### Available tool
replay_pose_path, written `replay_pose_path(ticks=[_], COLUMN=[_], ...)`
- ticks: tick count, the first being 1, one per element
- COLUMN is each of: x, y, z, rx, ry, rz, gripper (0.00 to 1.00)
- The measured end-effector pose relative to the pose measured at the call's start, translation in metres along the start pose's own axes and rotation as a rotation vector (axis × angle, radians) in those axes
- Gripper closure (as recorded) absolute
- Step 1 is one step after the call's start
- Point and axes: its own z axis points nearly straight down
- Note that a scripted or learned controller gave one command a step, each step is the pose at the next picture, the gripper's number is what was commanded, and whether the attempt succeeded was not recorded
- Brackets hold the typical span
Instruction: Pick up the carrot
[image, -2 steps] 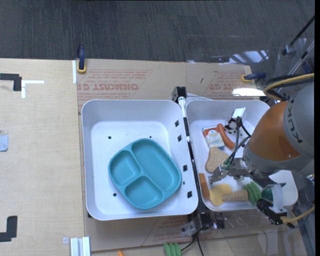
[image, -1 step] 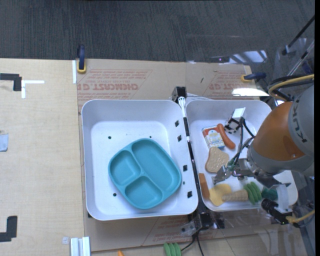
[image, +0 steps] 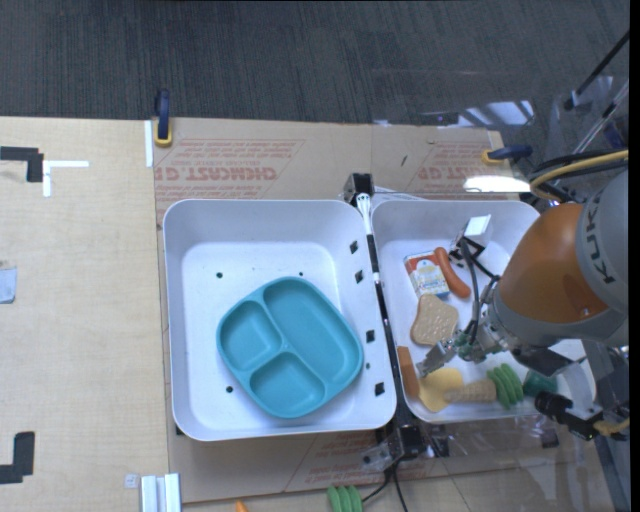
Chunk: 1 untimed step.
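Two orange sticks lie in the right bin, and I cannot tell which one is the carrot. One orange-red stick lies slanted near the bin's back, beside a red and white packet. The other, duller orange stick lies along the bin's left wall. My gripper hangs low over the middle of this bin, between a round tan biscuit and a yellow piece. It is a short way right of the duller stick and touches neither stick.
The left bin holds a teal divided plate. A corn cob with green leaves and a dark green piece lie at the right bin's front. My arm's orange band covers the bin's right side.
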Motion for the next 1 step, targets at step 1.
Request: replay_pose_path(ticks=[1], x=[-0.0181], y=[-0.0079], z=[0.0006], rx=[0.002], ry=[-0.001], rz=[0.440], gripper=[0.00])
